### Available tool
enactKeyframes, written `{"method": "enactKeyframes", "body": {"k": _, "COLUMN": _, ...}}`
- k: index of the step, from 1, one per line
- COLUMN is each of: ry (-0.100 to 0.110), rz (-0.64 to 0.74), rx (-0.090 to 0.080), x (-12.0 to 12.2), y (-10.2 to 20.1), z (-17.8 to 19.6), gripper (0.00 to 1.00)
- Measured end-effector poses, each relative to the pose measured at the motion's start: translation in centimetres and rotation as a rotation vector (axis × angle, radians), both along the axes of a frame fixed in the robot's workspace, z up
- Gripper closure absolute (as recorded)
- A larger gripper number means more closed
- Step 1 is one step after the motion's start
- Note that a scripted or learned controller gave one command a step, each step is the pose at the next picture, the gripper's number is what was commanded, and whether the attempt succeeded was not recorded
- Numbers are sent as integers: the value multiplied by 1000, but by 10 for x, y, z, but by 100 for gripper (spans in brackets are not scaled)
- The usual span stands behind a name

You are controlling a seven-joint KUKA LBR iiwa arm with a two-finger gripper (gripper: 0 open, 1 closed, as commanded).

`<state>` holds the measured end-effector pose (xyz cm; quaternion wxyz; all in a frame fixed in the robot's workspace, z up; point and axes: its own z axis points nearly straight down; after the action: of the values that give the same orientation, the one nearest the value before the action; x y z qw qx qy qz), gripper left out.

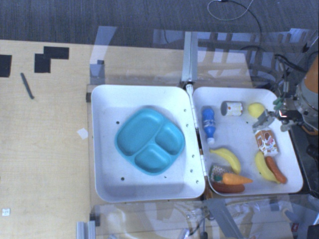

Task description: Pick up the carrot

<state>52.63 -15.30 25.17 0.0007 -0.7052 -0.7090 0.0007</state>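
Note:
The carrot is orange and lies on its side near the front edge of the right bin, pointing right. It rests on a dark red sausage, beside a speckled packet. My gripper hangs over the back right of that bin, well behind and to the right of the carrot. Its fingers are spread open with nothing between them, just above a red and white snack packet.
The right bin also holds a blue bottle, a small can, a lemon, two bananas and a hot dog. A blue divided plate sits in the left bin.

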Motion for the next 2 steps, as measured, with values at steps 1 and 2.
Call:
{"method": "enactKeyframes", "body": {"k": 1, "ry": -3, "rz": -256, "rx": 1, "x": -35, "y": 20, "z": -154, "gripper": 0}}
{"method": "enactKeyframes", "body": {"k": 2, "ry": -1, "rz": -255, "rx": 2, "x": -33, "y": 21, "z": -147, "gripper": 100}}
